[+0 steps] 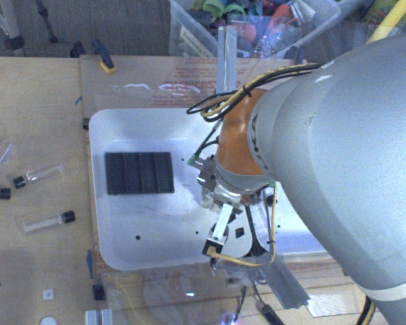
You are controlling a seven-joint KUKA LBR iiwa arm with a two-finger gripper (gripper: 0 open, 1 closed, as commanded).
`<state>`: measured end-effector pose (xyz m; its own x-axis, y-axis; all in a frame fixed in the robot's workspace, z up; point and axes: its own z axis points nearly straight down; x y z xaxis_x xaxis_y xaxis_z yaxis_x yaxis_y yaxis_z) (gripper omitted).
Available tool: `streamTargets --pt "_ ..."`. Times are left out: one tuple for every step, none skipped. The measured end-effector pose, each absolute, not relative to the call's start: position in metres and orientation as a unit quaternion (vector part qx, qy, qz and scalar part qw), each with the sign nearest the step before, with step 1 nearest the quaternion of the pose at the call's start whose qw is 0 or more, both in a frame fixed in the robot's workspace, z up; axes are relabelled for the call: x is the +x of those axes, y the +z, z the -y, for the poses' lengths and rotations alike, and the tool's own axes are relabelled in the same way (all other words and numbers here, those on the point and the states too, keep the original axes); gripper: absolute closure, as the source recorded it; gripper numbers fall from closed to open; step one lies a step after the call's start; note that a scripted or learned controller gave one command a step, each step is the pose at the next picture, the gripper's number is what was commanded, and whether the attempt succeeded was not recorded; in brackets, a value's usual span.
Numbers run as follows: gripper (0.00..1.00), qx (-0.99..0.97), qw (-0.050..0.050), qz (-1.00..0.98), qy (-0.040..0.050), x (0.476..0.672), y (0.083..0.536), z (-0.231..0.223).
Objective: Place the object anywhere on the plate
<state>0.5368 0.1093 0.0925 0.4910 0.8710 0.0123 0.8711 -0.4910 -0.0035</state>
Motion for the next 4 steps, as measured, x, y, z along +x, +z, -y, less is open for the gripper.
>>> streamTargets --pt "1.00 -0.971 0.000 0.240 -0.0039 0.585 0.088 -0.165" --pt "1.00 -0.945 -0.011 0.327 0.0108 0.639 0.085 -0.204" --pt "1.00 -0.993 0.000 0.118 -0.0012 0.643 0.184 -0.202" --pt "1.00 -0.995 0.001 0.099 -0.0030 0.551 0.089 -0.211"
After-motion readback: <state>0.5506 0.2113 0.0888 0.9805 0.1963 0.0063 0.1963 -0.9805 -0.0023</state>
